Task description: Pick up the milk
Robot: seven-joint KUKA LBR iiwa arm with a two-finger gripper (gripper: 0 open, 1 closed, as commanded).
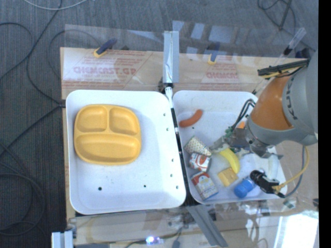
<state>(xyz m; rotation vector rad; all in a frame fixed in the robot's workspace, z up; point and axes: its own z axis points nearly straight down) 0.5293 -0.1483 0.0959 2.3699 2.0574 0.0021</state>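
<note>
A: Where was the milk?

B: Right bin, front-left part, lying flat by the front wall. Small carton, red-and-white print with a bluish end. A second small red-white pack sat just behind it, touching or nearly so — could have been confused with it.

A: And the gripper?

B: Over the right bin, near its middle-right, above the banana. Arm covered most of it, so I couldn't tell whether it was spread or closed. Nothing seen held.

A: So the step?

B: Reach to the milk, I judged — not yet grasped. The gripper was apart from it, with the banana and a yellow block between.

A: How to do it well?

B: Move left and toward the front wall, come straight down over the carton, close across its narrow side. Keep off the neighbour pack and the wall — tight spot. The carton looked light and might slide if nudged, so centre first, then descend.

A: Other clutter?

B: Sausage at the back, a patterned wedge, a blue thing at the front right. Left bin held a yellow tray — irrelevant.
</note>
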